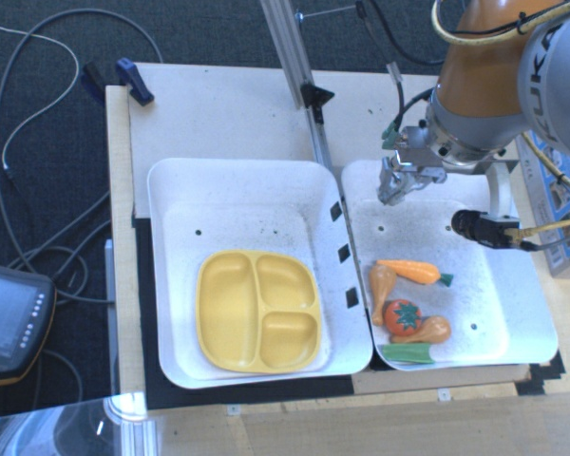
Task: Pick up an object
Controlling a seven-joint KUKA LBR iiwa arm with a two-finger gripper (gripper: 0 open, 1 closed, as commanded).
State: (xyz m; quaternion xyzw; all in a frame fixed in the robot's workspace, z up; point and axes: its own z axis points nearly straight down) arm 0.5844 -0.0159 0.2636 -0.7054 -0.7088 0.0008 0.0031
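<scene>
Gripper [395, 190] above right bin [513, 340] far end, finger state unreadable; toy food [406, 312] heap overlapping.

A grey arm's gripper [396, 186] hovers over the right bin [513, 293], above a carrot [410, 271], a tomato [403, 316] and a green pod [406, 352]; a yellow 3-compartment tray [258, 309] sits in the left bin [237, 198].

A robotics lab, by the look of it: an industrial arm [499, 55] reaches over a plain surface [218, 112] with two white bins [171, 183], loose cables [38, 74] trail across dark carpet [38, 217], beside a control pendant [9, 321]
</scene>
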